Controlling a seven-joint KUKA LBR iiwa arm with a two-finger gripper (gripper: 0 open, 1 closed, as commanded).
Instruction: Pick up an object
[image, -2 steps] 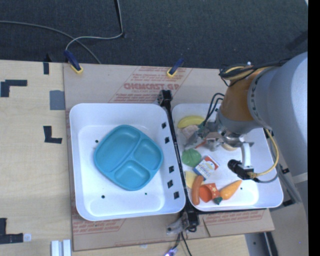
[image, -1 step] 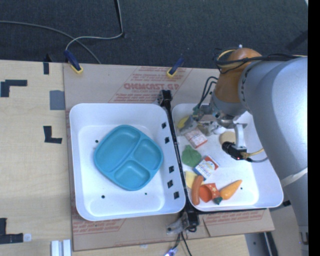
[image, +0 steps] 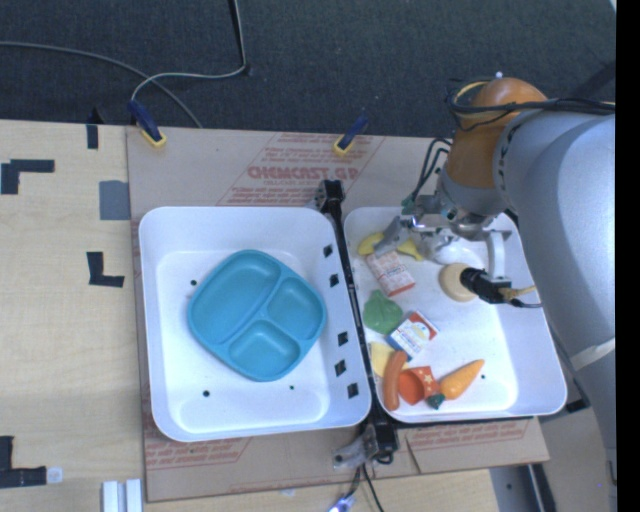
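Bins sitting side by side on the counter, with the arm reaching into the right one.

Going left to right: a blue divided plate is lying in the left bin; the right bin is holding a green piece, small packets, an orange carrot and a pale disc. The end effector is hovering over the bin's upper part beside a yellow piece; how far it is open cannot be told, and nothing is visibly in its grasp.
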